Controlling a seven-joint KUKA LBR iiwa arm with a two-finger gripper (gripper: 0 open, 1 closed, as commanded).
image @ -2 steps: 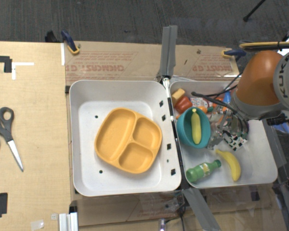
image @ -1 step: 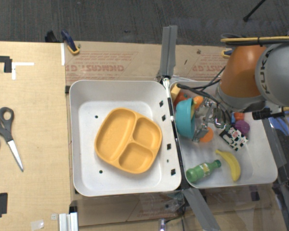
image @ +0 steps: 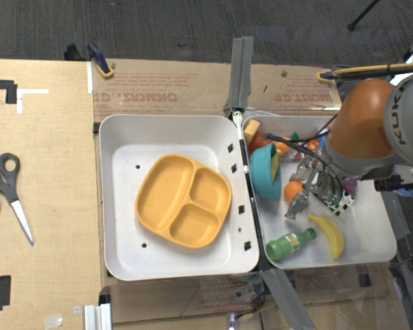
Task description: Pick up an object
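My gripper (image: 300, 202) hangs low over the middle of the right bin (image: 372, 249), under the grey arm with its orange band (image: 361, 119). Just to its left lies a small orange ball (image: 292, 190), touching or nearly touching it. A teal bowl (image: 265, 170) stands on its side against the bin's left wall. Below the gripper lie a yellow banana (image: 330, 234) and a green bottle (image: 288, 245) on its side. Whether anything sits inside the gripper cannot be made out.
The left bin (image: 117, 184) holds a yellow divided plate (image: 184, 200). Small red and orange items (image: 258, 141) crowd the right bin's far left corner, partly hidden by the arm. Scissors (image: 10, 191) lie on the bench at far left.
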